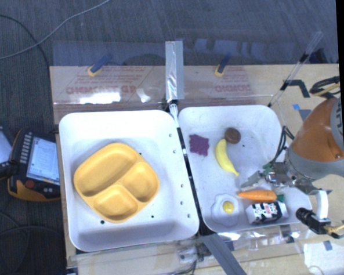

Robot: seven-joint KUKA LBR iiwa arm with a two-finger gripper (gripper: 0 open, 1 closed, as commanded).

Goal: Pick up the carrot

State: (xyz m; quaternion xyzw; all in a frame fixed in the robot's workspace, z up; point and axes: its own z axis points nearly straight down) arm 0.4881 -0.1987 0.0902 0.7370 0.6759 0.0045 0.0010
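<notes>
Camera view: grey arm with orange band (320, 133) leans in from the right edge.
Its metal two-finger gripper (266, 177), grip unclear, hovers just above the long orange carrot (258, 195) in the right white bin (263, 114), lower right.

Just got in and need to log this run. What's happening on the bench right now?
The arm reaches into the right bin with its hand low beside the carrot, which lies near the bin's front right corner. Nothing shows the carrot lifted yet. A banana, fried egg and small carton lie nearby. The left bin holds a yellow divided plate.
</notes>
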